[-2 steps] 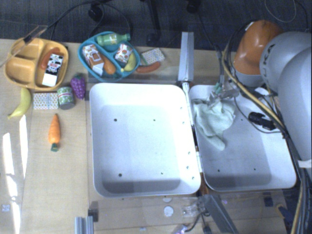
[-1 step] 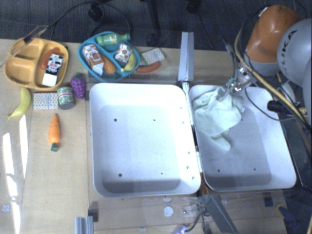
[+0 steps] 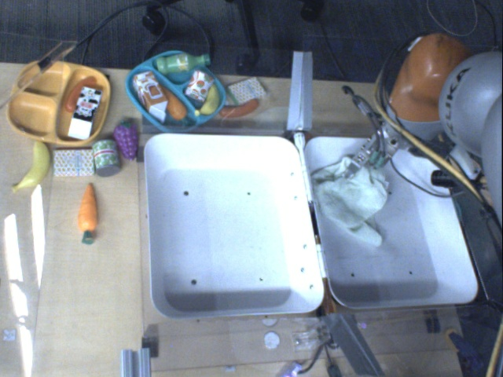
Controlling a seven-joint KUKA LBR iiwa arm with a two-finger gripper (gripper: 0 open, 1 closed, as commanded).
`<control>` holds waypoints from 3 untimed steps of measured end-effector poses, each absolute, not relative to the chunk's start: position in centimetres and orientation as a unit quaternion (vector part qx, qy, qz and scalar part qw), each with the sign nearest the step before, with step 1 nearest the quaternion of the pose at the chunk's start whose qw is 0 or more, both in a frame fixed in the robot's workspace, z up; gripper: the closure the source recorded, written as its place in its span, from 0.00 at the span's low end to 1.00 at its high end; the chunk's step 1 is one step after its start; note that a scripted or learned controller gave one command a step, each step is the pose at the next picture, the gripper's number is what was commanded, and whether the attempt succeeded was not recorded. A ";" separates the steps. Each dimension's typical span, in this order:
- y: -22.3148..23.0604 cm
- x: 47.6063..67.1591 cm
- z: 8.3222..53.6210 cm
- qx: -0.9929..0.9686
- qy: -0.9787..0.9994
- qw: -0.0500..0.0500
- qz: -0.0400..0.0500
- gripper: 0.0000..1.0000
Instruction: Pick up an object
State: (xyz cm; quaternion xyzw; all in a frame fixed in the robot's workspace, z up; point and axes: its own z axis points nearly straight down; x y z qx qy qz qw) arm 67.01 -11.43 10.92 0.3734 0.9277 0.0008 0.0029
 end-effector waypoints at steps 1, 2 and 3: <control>-7.4 66.1 18.8 0.501 0.865 0.003 0.001 1.00; -7.1 65.4 18.5 0.554 0.832 0.002 0.001 1.00; -7.5 64.2 27.7 0.551 0.835 0.003 0.002 1.00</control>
